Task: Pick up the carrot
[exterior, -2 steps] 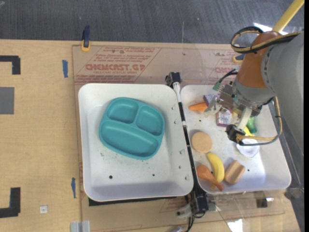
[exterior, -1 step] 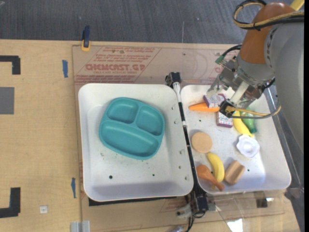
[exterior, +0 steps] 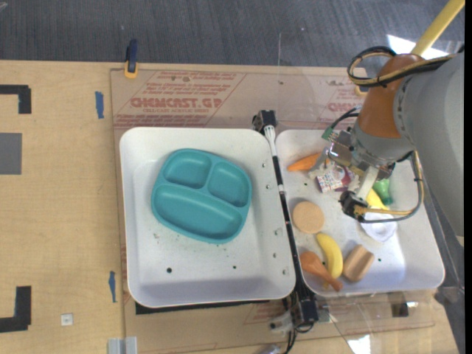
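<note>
Brown cardboard covers the surface [exterior: 59, 220], and two white bins sit on it side by side. Left bin [exterior: 140, 271] carries a teal divided plate [exterior: 200, 194]. Right bin [exterior: 420, 271] holds the food pieces, and the grey arm [exterior: 435, 124] reaches over its far half. Its claw [exterior: 343, 164] hangs low over the far part of that bin; whether it is open or closed cannot be told. The carrot [exterior: 304, 163] lies near that bin's far left corner, just left of the claw: short, orange, tapering to a point. A pink-and-white packet [exterior: 329, 181] lies just beside it, close to the claw. Nearer the camera lie a yellow banana [exterior: 331, 254], a tan block [exterior: 358, 263], a round tan biscuit [exterior: 308, 216] and an orange piece [exterior: 317, 266] touching the banana
</note>
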You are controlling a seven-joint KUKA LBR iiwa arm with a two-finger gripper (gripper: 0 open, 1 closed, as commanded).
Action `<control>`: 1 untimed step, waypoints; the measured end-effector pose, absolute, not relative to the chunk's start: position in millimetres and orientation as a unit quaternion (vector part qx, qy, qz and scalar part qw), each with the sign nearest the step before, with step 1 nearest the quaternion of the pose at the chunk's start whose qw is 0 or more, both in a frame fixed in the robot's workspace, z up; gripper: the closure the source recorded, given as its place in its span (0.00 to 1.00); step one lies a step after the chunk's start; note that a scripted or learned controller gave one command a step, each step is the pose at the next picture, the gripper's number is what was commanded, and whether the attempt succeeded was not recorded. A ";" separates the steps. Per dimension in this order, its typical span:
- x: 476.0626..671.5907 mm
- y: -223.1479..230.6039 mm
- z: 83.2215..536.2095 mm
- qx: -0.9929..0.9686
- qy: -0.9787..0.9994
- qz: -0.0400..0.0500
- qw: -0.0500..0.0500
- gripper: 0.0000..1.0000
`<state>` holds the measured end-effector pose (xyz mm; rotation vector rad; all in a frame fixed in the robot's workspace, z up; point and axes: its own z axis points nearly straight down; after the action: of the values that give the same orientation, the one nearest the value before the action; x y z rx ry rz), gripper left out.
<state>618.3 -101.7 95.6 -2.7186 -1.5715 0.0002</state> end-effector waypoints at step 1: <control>635.5 -94.2 87.5 -0.894 -0.447 0.019 0.013 0.00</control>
<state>635.5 -94.2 87.5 -2.7864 -1.3932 0.0606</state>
